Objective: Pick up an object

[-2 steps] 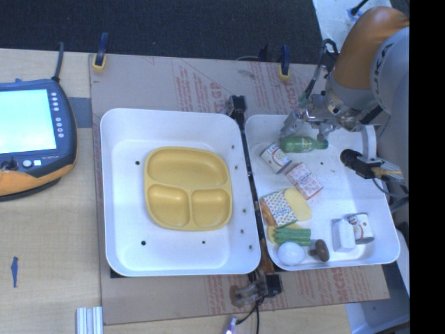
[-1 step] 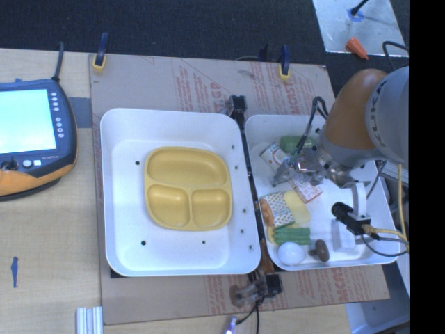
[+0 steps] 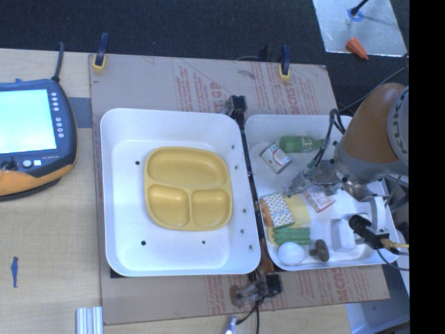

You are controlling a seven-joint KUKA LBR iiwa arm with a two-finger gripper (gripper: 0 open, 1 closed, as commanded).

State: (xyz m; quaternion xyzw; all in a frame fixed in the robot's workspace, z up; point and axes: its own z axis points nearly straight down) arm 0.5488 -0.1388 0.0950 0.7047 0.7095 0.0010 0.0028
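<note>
The right bin [image 3: 259, 127] holds several small objects. A green bottle [image 3: 300, 144] lies near its far wall, with a small white and orange box [image 3: 276, 158] beside it. Toward the front are a patterned packet [image 3: 277, 209], a yellow piece [image 3: 300, 209], a green item [image 3: 292, 234], a white ball [image 3: 291, 254], a small brown thing [image 3: 320, 250] and a white block [image 3: 343, 234]. My gripper [image 3: 311, 180] hangs low over the middle of this bin, right above a red and white packet [image 3: 320, 199]. The wrist hides what lies under it.
The left bin [image 3: 118, 186] carries a yellow divided plate [image 3: 188, 187]. A tablet-like pendant [image 3: 31, 131] lies on the bench at far left. Blue and yellow clamps [image 3: 284, 61] pin the cardboard at the back. Cables and a black connector [image 3: 365, 229] crowd the right bin's right edge.
</note>
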